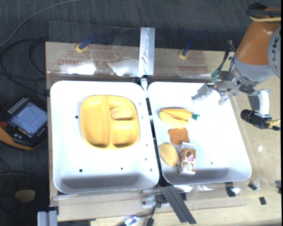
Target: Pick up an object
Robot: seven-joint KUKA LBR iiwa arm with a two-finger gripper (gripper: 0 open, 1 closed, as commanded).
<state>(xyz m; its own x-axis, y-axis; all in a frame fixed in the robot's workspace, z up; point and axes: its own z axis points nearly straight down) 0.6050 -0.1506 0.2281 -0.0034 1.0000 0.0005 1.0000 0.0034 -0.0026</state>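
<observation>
In the right bin (pixel 226 140) lie a yellow banana-shaped piece (pixel 175 115) with a green tip, an orange-brown square (pixel 178 135), a pale yellow oval (pixel 168 154) and a small carton (pixel 188 160) near the front wall. My gripper (pixel 212 92) hangs over the bin's back right part, up and to the right of the banana. Its two fingers stand spread apart with nothing between them.
The left bin (pixel 66 140) holds a yellow divided tray (pixel 98 126) with a tan piece (pixel 122 112) in its upper right compartment. A handheld controller (pixel 23 121) lies on the floor to the left. Clear plastic sheeting (pixel 108 55) stands behind the bins.
</observation>
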